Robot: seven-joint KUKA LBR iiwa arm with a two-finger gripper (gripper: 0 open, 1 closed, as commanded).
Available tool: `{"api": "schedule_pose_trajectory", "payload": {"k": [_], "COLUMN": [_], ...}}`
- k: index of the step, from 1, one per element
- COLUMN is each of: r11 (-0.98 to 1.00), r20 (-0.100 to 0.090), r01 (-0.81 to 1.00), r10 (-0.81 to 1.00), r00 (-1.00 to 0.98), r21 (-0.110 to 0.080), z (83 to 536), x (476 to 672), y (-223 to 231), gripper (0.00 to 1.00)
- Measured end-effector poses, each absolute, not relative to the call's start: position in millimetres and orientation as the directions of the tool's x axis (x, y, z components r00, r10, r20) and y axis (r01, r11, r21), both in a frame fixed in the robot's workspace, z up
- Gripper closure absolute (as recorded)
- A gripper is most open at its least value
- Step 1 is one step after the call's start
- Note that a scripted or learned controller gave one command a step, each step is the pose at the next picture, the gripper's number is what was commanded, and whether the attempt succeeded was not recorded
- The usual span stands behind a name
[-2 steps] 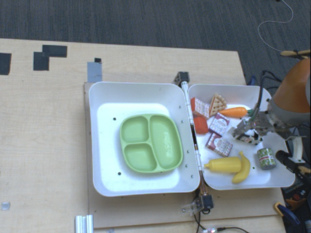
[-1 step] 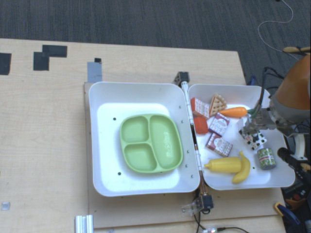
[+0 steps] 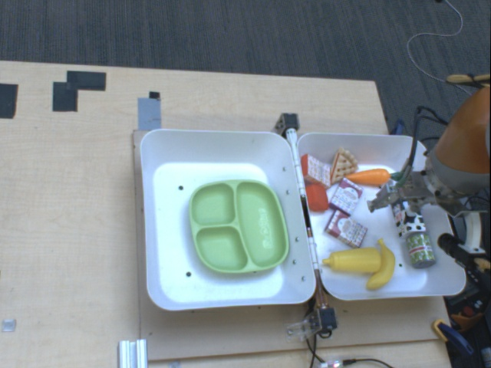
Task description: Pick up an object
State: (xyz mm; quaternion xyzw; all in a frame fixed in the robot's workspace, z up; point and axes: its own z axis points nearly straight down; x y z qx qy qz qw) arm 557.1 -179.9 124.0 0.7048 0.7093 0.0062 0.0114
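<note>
- A pale wooden bench (image 3: 69,205) fills the lower left and middle of the frame, with grey carpet along the top and black cables at the upper right.
- Two shallow white bins sit side by side: the left bin (image 3: 165,282) holds a green divided plate (image 3: 238,226); the right bin (image 3: 453,282) at the centre right holds the loose items.
- Two small red-and-white packets (image 3: 345,197) (image 3: 346,229) carry printing too small to read; a green-labelled bottle (image 3: 420,249) at the right of the bin has a label equally illegible, and a black-and-white patterned item (image 3: 413,223) lies just above it.
- Also in the right bin: a waffle piece (image 3: 344,164) near the top, an orange carrot (image 3: 367,177) beside it, a yellow mustard-style bottle (image 3: 353,261) touching a banana (image 3: 383,267) at the bottom.
- The gripper (image 3: 387,198) reaches in from the right edge, over the bin's middle, just right of the upper packet and below the carrot.
- Its fingers are blurred; I cannot tell how far apart they stand, and nothing is visibly between them.
</note>
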Motion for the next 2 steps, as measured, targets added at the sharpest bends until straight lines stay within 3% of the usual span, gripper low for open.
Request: {"api": "schedule_pose_trajectory", "payload": {"k": [2], "r11": [0.003], "r20": [-0.012], "r01": [0.999], "r10": [1.000], "r00": [-0.002], "r21": [0.034], "z": [106.6], "x": [524.7], "y": [-145.7], "gripper": [0.00]}}
